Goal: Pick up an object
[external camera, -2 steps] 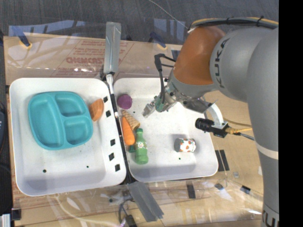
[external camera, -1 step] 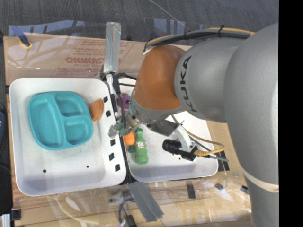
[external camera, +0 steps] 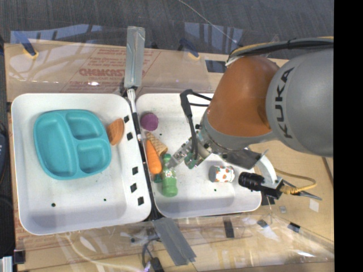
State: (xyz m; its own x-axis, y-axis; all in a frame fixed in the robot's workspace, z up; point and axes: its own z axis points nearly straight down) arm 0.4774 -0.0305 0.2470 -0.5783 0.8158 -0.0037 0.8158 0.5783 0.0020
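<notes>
Objects for picking are lying mostly in the right bin [external camera: 170, 208], bunched against its left wall, likely pushed there, which is leaving little room for a grasp from that side. Going left to right: the left bin [external camera: 34, 208] is carrying a teal divided tray [external camera: 72, 142], lying flat, with an orange-brown piece [external camera: 115, 131] just beside its right edge, touching the bin wall. In the right bin, a purple ball [external camera: 149, 120] is sitting far-left; nearer, an orange carrot [external camera: 153, 158] is lying along the wall, a tan cone-like piece [external camera: 159, 146] touching it, and a green item [external camera: 168, 180] resting just right of the carrot's near end. The gripper [external camera: 190, 154] is hanging low over the bin middle, just right of this cluster, arm reaching in from the right. Cannot tell the fingers' state; nothing is visibly sitting between them. Farther right, a small white cup-like item with red spots [external camera: 221, 174] is lying apart, partly under the wrist. Judgement: approach phase, no object secured; the green item or carrot seem closest.
</notes>
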